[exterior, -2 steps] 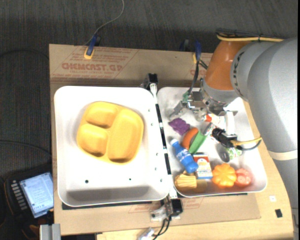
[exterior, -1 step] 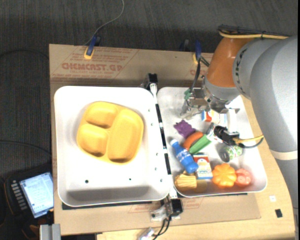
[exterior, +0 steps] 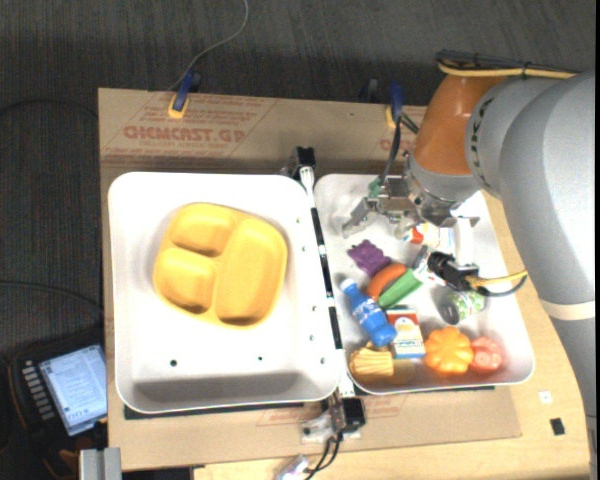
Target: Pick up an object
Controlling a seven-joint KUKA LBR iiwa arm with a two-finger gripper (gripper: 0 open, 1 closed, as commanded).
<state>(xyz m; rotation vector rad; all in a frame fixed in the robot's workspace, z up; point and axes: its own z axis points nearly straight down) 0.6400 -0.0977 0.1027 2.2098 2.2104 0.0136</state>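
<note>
My gripper (exterior: 382, 216) hangs over the far part of the right bin (exterior: 515, 313), its fingers spread open with nothing between them. Just in front of it lie a purple toy (exterior: 368, 257) and an orange and green vegetable toy (exterior: 394, 284). Nearer the front are a blue bottle (exterior: 368, 316), a small carton (exterior: 407, 331), an orange pumpkin (exterior: 448, 352), a red tomato (exterior: 488, 354) and a yellow corn piece (exterior: 372, 364). A green can (exterior: 463, 304) lies at the right, partly under the arm.
The left bin (exterior: 140, 358) holds a large yellow sectioned dish (exterior: 220, 261). The grey arm with its orange band (exterior: 450, 128) covers the right bin's far right corner. A black divider rail (exterior: 322, 268) runs between the bins.
</note>
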